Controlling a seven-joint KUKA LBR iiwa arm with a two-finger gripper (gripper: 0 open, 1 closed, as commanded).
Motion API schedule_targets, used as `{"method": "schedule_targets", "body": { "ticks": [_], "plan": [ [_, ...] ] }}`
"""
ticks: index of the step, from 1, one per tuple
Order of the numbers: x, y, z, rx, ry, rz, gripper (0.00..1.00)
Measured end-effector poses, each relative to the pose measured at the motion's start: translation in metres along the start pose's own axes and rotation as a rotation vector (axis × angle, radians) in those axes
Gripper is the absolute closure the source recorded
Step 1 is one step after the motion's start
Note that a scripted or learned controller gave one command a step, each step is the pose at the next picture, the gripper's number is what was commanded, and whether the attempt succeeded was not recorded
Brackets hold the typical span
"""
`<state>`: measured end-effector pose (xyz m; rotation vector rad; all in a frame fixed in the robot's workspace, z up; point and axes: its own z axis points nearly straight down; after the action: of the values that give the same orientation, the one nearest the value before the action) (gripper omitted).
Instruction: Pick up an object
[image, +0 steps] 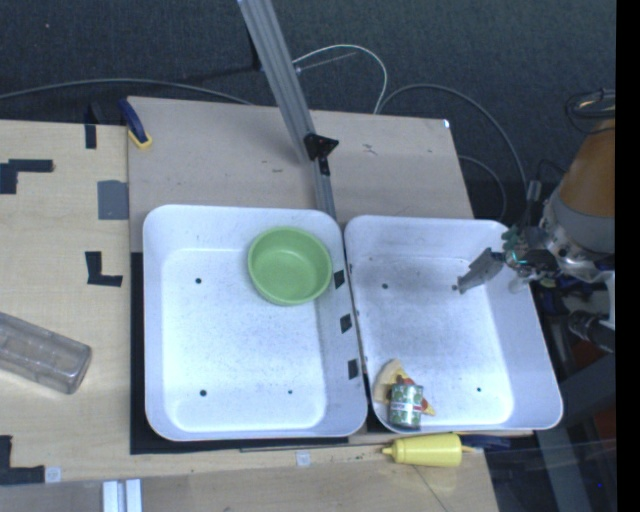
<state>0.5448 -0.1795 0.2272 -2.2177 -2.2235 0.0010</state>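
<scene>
**Hand over the right bin, objects apart**

The grey arm with its orange band comes in from the right edge, and the hand (478, 274) hangs over the upper right part of the right bin (520, 330). One dark finger (478, 272) slants down and to the left toward the bin floor; the view is too small and blurred to show a second finger clearly, so I cannot tell whether the hand is open or closed. Nothing is visible between the fingers.

In the near left corner of the right bin lies a small green can (405, 404), resting against a crumpled yellowish item (390, 376) (possibly a wrapper; too small to be sure). The can seems to stand roughly upright or slightly tilted, its long axis running near to far in the view, well apart from the hand.

The left bin (170, 330) holds a green bowl (289, 265) at its far right, open side up, near the wall shared with the right bin.

On the bench (200, 150) just in front of the right bin lies a yellow bottle (430, 450) on its side, long axis left to right, its nozzle pointing left. A clear plastic cylinder (40, 352) lies on the bench to the left of the bins, long axis tilted from upper left to lower right.
</scene>
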Motion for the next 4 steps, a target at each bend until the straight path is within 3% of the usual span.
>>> {"method": "schedule_targets", "body": {
  "ticks": [1, 3, 4],
  "plan": [
    [0.0, 0.0, 0.0, 0.0, 0.0, 0.0, 0.0],
    [0.008, 0.008, 0.108, 0.007, 0.001, 0.001, 0.0],
    [0.008, 0.009, 0.138, -0.002, -0.002, 0.001, 0.0]
  ]
}}
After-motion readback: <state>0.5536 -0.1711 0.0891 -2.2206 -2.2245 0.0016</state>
